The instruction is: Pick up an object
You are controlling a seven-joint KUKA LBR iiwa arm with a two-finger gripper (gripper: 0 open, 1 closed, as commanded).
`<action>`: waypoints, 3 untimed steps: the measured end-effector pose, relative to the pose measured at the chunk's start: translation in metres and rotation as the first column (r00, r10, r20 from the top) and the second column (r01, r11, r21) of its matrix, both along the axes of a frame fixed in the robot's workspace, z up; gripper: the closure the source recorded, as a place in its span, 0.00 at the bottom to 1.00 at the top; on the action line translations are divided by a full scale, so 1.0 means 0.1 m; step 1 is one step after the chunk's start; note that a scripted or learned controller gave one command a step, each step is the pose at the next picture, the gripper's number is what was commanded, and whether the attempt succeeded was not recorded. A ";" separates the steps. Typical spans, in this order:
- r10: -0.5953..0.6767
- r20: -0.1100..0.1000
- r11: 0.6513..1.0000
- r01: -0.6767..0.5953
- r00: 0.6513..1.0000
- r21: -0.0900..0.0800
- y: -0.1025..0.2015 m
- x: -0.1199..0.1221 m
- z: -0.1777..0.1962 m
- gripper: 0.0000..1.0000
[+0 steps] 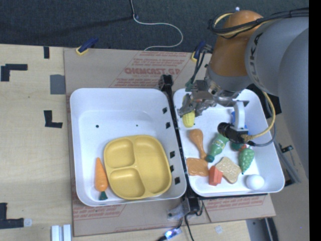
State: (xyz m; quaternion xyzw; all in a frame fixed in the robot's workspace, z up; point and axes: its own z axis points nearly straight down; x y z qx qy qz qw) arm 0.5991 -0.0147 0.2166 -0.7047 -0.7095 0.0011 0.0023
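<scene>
Corn cob [188,118]: a small yellow toy cob, lying near the upper left corner of the right bin [271,185], close to the wall it shares with the other bin.
Gripper [191,109]: directly over the cob, its dark metal fingers [185,108] coming down on either side of the cob's upper end; they look to be pinching it, though the grip point is shadowed and partly hidden by the wrist.
Arm [235,44]: grey, with the orange band above the wrist, reaching in from the right and covering the upper part of the right bin.
Drumstick [197,141]: tan, just below the cob, lying at a slant.
Green bottle [216,147]: just right of the drumstick, tilted.
Orange-brown piece [197,167]: lower left of the right bin, below the drumstick.
Red piece [215,175]: beside it, touching the bread slice [230,169].
Green bumpy item [246,158]: right of the bread.
White ball [256,182]: at the bin's lower right corner.
Left bin [120,102]: holds a yellow divided plate [137,165] in its lower half.
Carrot [101,177]: orange, just left of the plate, lying lengthwise.
Bench [30,149]: light wood, with cardboard under both bins.
</scene>
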 end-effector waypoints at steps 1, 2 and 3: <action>0.000 -0.001 1.000 0.000 1.000 0.000 0.58 -0.22 -0.03 1.00; 0.000 0.002 1.000 0.000 1.000 -0.001 1.09 -0.42 0.14 1.00; -0.003 0.001 1.000 0.003 1.000 -0.002 1.01 -0.41 0.13 1.00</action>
